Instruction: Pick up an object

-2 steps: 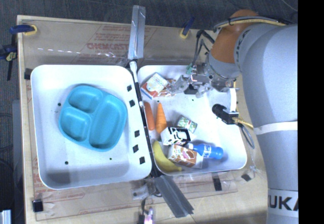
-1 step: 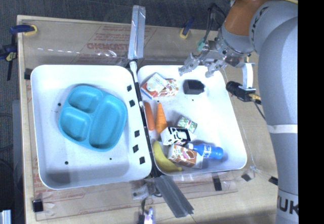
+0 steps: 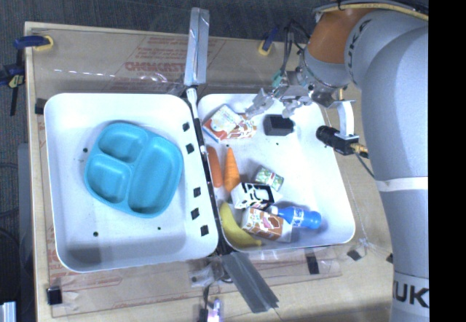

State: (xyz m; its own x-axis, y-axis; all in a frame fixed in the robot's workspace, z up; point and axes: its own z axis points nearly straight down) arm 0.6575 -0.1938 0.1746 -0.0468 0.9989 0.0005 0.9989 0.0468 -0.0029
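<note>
On a tabletop (image 3: 109,58) with two white bins, the grey arm (image 3: 393,95) bends down at 2 o'clock; its fingers' (image 3: 256,104) state is unclear.

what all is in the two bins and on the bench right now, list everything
left bin: 1, white, left half of bench
divided plate: 1, blue, three compartments, middle of left bin
right bin: 1, white, beside the left bin
snack pouch: 1, white and red, upper left of right bin
small black block: 1, black, upper middle of right bin
carrot: 1, orange, left side of right bin
small can: 1, green and white, centre of right bin
black and white carton: 1, below the can
banana: 1, yellow, lower left of right bin
bottle: 1, blue, lower right bin
printed packet: 1, red and white, beside the bottle
arm: 1, grey, orange band, from the right
gripper: 1, over the right bin's top edge
</note>
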